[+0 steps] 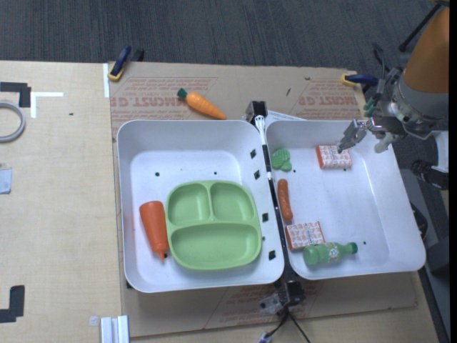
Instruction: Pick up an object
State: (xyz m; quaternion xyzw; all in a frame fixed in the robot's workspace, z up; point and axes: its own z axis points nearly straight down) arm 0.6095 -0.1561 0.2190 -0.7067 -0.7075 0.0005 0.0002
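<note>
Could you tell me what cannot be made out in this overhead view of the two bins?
- End effector: too small and blurred to judge its state, or whether it touches the pink box under it.
- Arm: cut off by the right edge.
- Print on the second pink box: too small to read.
- Green bottle: label illegible.

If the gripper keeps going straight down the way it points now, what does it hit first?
Most likely the small red-and-white box in the right bin: the gripper sits just above its upper right corner. Depth is unclear from this slant, so it may clip the edge or land on bin floor beside it.
</note>
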